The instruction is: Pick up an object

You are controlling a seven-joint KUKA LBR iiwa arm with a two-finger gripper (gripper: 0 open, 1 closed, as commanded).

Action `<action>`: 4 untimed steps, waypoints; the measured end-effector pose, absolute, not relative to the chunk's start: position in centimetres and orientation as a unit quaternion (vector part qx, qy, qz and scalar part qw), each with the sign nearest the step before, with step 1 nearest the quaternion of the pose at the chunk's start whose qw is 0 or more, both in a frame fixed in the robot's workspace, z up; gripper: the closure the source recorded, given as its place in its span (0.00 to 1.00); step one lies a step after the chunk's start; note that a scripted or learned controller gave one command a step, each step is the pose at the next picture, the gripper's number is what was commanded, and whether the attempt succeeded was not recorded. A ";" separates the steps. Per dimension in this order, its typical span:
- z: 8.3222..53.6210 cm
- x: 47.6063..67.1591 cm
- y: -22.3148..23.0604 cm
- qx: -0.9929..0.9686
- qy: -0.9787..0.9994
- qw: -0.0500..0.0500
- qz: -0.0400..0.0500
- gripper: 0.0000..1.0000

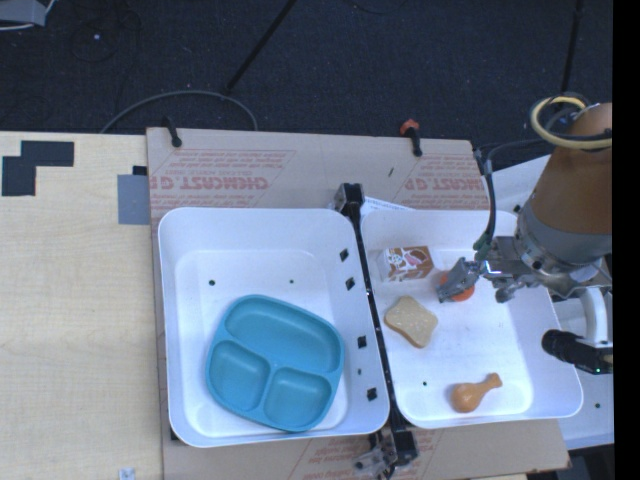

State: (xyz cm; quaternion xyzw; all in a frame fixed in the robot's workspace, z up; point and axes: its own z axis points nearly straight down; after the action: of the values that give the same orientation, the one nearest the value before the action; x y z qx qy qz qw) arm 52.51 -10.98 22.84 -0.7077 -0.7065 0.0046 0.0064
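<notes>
Camera view: The two-finger gripper on the grey arm is positioned over the upper middle of the right-hand shallow white bin, reaching in from the right. A small orange-red object is visible directly at its tip. Whether this object sits between the fingers or merely lies under them cannot be determined, and the jaw state cannot be told from this angle.

Three further candidates lie in the same bin. The small brown-and-white printed packet lies just to the left of the tip. The pale tan bread-slice-shaped piece lies below and to the left, near the packet. The orange-tan drumstick-shaped toy lies well below the tip, its long axis running roughly left to right, narrow end to the right.

The left-hand white bin holds a blue three-compartment plastic tray, well apart from the gripper.

Assessment: the orange-red object is the nearest target, and a grasp on it requires confirmation.
</notes>
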 end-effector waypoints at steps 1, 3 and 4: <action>23.5 52.7 -11.0 -0.707 -0.707 0.002 0.001 0.00; 11.4 52.3 -11.7 -0.707 -0.707 0.004 0.002 0.00; 8.7 52.3 -11.6 -0.708 -0.707 0.002 0.001 0.00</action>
State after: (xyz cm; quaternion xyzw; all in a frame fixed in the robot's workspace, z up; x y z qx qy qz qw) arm 52.25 -11.59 8.69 -0.7076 -0.7066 0.0008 0.0017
